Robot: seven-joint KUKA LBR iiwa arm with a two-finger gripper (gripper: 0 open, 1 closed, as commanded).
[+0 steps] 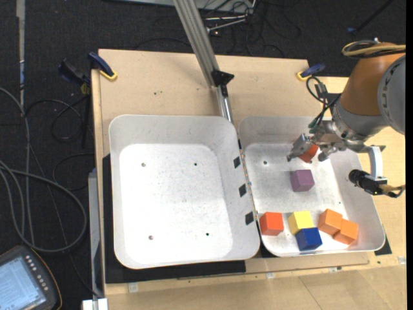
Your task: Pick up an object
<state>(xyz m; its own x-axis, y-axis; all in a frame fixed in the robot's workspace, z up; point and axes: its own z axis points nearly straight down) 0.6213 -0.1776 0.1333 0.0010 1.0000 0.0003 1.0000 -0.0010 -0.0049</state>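
My gripper hangs over the back part of the right bin. A small orange-red block shows between its grey fingers, which are shut on it. Just in front of the gripper a purple cube rests on the bin floor. Along the bin's front edge lie an orange cube, a yellow cube, a blue cube and two more orange blocks at the right corner.
The left bin sits beside the right one, their rims touching. A metal pole slants in from the back toward the gap between the bins. Clamps hold the wooden bench at its back corners.
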